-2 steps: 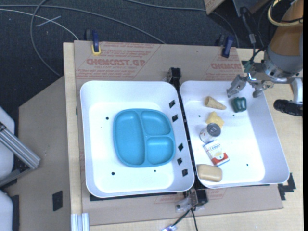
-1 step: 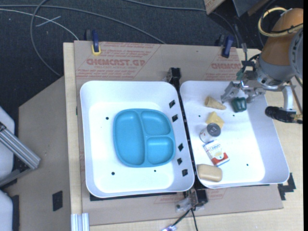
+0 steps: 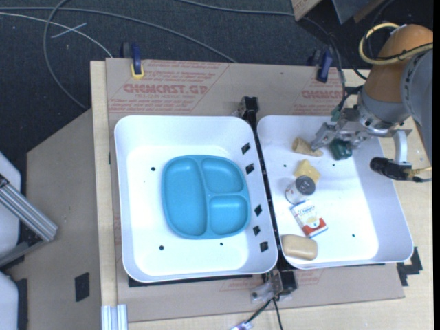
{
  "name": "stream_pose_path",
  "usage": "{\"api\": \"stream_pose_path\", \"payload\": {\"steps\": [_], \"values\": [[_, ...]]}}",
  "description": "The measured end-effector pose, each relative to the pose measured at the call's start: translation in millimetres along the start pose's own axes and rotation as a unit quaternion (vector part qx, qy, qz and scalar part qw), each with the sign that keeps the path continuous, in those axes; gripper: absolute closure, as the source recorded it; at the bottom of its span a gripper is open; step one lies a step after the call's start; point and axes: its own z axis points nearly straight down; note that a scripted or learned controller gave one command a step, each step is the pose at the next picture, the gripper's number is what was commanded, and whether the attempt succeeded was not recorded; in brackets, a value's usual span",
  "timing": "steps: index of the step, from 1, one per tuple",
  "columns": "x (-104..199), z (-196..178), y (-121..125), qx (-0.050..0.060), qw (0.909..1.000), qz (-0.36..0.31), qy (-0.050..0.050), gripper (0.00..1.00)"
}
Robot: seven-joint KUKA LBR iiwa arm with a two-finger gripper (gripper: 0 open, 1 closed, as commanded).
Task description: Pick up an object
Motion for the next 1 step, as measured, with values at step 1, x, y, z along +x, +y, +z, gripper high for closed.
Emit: {"api": "stream_pose_path", "payload": {"steps": [1], "values": [[-0.4, -16.2, 2.5, -0.005, 1.0000, -0.001, -0.001, 1.00]]}}
